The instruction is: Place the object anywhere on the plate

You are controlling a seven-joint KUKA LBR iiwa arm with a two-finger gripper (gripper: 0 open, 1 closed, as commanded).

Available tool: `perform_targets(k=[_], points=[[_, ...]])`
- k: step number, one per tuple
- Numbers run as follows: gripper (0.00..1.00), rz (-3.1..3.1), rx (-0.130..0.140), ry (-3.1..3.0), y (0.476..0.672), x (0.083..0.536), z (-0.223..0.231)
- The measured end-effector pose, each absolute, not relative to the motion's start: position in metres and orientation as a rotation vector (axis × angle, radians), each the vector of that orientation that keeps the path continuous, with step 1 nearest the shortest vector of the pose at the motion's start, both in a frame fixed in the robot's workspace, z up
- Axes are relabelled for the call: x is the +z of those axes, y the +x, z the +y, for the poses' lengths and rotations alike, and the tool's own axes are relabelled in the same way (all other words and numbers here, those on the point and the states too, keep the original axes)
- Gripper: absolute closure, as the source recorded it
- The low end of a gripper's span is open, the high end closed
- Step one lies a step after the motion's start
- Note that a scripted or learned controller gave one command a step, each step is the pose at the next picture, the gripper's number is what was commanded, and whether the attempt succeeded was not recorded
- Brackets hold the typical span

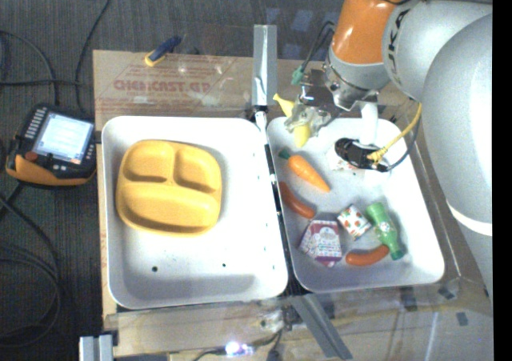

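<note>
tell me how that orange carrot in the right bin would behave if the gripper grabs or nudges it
The carrot looks like a smooth, glossy toy, so it is probably light and rigid, and may slip between hard fingers. Its tapered, rounded body lies on its side on the bin floor, so a nudge would likely roll or pivot it, perhaps toward the sausage nearby.

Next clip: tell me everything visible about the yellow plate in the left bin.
The yellow plate is a rounded-square tray of matte, plastic-looking material, moulded into three shallow compartments: one large on the left, two smaller on the right. It lies flat and right side up in the upper part of the left bin, nearer its left wall. Nothing rests on it, and only the bin floor touches it; the tool is over the other bin.
</note>
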State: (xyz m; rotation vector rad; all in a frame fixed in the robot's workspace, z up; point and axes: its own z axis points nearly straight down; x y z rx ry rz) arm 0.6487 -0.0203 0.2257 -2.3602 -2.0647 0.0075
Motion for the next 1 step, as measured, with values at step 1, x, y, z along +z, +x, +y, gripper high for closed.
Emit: perform_targets(k=[1], points=[[1.00,-2.324,0.009,-2.105,0.6385,0.1797,0.0800]])
